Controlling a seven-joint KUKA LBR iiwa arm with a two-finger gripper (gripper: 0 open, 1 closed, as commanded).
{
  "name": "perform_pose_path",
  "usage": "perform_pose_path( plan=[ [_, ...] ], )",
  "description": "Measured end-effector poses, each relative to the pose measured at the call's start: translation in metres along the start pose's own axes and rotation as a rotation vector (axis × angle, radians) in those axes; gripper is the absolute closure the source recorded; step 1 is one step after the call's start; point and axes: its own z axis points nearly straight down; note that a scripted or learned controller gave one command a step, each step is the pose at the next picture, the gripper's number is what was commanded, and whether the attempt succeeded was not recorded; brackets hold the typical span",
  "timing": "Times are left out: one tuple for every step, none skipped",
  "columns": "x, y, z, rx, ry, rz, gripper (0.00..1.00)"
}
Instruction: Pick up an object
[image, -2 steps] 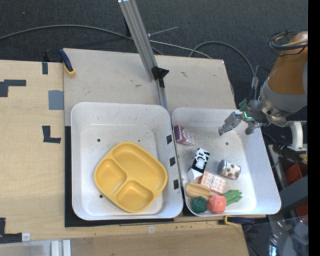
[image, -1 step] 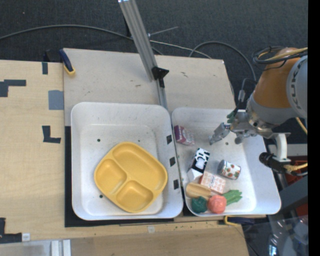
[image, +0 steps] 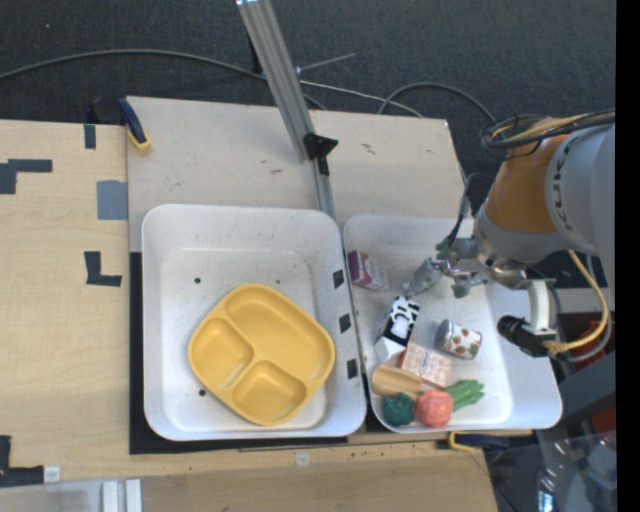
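You're looking at a yellow divided plate (image: 262, 352) sitting in the left bin (image: 160, 300), a metal pole (image: 290, 100) slanting across the bench (image: 60, 230), black cables (image: 120, 60) trailing over dark carpet (image: 450, 50).

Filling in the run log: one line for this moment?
arm: over right bin | gripper: above toys, holding nothing seen | yellow tray: left bin

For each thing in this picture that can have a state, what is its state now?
yellow divided plate: lying flat in the left bin, compartments bare.
black-and-white bottle: lying on its side in the right bin.
small can: lying on its side.
tool: above the right bin, holding nothing that I can see.
orange ball: resting against the front wall.
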Motion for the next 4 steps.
perform_pose_path(
  plan=[
    [0.001,0.001,0.048,-0.008,-0.002,0.000,0.00],
    [0.001,0.001,0.037,-0.006,0.000,-0.001,1.00],
    [0.001,-0.009,-0.018,-0.009,0.000,0.001,1.00],
    [0.003,-0.016,-0.076,-0.011,-0.001,0.000,1.00]
  ],
)
